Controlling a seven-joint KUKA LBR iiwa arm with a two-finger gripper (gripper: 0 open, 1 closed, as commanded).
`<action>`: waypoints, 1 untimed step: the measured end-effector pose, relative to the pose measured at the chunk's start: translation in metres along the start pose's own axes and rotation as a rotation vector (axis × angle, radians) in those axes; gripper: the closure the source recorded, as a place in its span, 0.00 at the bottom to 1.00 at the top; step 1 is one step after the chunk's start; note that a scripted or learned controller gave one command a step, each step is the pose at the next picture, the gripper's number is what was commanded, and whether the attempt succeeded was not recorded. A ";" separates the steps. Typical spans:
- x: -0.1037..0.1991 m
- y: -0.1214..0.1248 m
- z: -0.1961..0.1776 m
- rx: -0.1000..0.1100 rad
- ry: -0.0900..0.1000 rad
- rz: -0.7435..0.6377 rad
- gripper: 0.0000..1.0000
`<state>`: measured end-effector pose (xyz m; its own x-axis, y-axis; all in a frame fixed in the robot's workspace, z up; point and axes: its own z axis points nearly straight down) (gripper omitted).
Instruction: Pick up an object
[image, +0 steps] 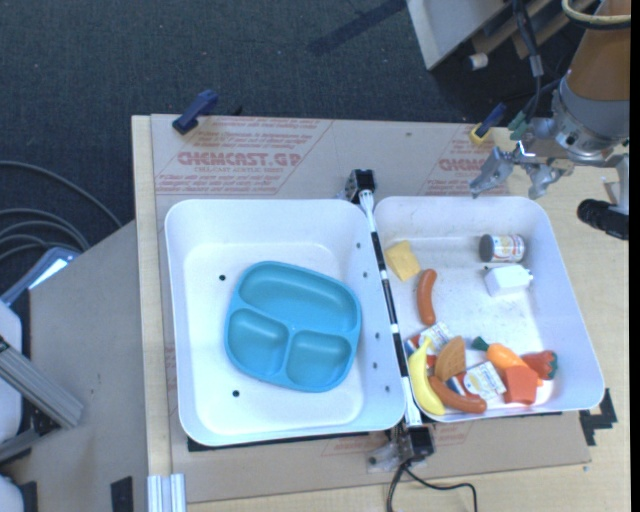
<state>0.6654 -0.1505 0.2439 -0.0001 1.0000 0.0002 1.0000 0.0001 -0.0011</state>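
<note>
My gripper (515, 176) hangs above the far rim of the right bin (570, 300), fingers spread apart with nothing between them. Below it in that bin lie a small can (502, 247) on its side and a white block (507, 279). A yellow cheese wedge (403, 261) and a sausage (427, 296) lie nearer the bin's left wall. At the near end sits a heap of toy food: a banana (421, 381), a carrot (505, 357), a second sausage (458, 400) and a red piece (540, 365).
The left bin (190, 300) holds a blue divided plate (292, 326). A black clamp (360, 185) joins the two bins at the far side. A blue clip (194, 110) lies at the bench's far left corner. Cables run off the left.
</note>
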 end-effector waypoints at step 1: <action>0.013 -0.024 0.138 -0.002 0.000 -0.001 0.00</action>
<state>0.6408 -0.1375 0.1055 -0.0012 1.0000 -0.0001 1.0000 0.0012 0.0012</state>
